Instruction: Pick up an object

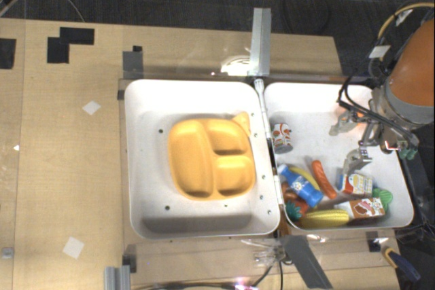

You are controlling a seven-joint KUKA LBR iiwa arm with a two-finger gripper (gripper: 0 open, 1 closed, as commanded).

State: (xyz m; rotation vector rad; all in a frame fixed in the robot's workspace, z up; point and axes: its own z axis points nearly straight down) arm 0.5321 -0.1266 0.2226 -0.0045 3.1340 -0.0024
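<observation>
Hovering over the right bin (319, 102), the gripper (360, 153) is showing its fingers spread and holding nothing. Just below it a small white carton (358, 183) is lying among toy food, with a carrot (322, 178) off to its left. The carton is looking light, stiff-sided and somewhat slick; pinching across its narrow flat faces seems best.

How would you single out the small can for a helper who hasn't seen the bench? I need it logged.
Look in the right bin, along its left wall. The small can lies there alone, white with red markings, apart from the toy-food pile heaped at the bin's near end.
</observation>
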